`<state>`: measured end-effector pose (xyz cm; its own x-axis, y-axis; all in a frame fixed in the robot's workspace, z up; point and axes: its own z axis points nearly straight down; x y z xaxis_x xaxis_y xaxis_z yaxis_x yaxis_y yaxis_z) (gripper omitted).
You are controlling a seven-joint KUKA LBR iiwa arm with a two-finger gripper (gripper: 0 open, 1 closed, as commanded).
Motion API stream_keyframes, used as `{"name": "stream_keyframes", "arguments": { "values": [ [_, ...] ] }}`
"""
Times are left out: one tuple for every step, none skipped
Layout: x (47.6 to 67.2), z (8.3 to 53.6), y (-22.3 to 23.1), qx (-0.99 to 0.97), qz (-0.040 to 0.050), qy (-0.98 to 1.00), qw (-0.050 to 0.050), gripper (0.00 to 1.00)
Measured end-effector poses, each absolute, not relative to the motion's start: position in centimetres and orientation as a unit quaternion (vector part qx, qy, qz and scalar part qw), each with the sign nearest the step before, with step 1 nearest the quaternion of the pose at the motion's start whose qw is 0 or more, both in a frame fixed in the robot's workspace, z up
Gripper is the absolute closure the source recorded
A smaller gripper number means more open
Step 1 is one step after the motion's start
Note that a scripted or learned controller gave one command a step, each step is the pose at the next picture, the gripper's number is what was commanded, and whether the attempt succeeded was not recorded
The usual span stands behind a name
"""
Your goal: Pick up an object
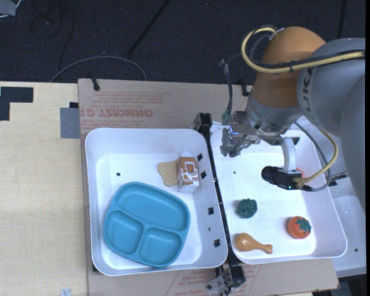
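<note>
While hanging over the far left corner of the right bin (268, 224), just beside the dividing rims, carries nothing visible. Gripper (233, 143) spread or closed: cannot tell from this slant.

Largest first. In the left bin (111, 165), a blue divided plate (147, 224) across the near half. Behind it, a small orange-and-white carton (188, 172) touching a flat tan piece (168, 173), both close to the divider.

In the right bin, a tan drumstick (253, 245) near the front wall, long axis running left to right, thick end to the left. Then an orange tomato-like toy (299, 227) toward the near right corner. Smallest, a green lump (247, 208), apart from both.

Probably the easiest pick: the green lump, nearest of the three, lying toward the front wall from the gripper and slightly right. Bare floor all round it, so room to come straight down. Less room at the drumstick, hemmed by the wall. To reach the carton, would need to clear both rims first.
</note>
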<state>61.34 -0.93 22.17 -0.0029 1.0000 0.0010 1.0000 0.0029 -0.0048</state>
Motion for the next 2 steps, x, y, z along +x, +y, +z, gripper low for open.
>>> {"name": "stream_keyframes", "arguments": {
  "values": [
    [59.7,21.5,4.5,-0.706,0.0019,-0.708,0.002,1.0],
    [58.8,22.4,9.6,-0.706,0.0006,-0.709,0.001,1.0]
  ]
}}
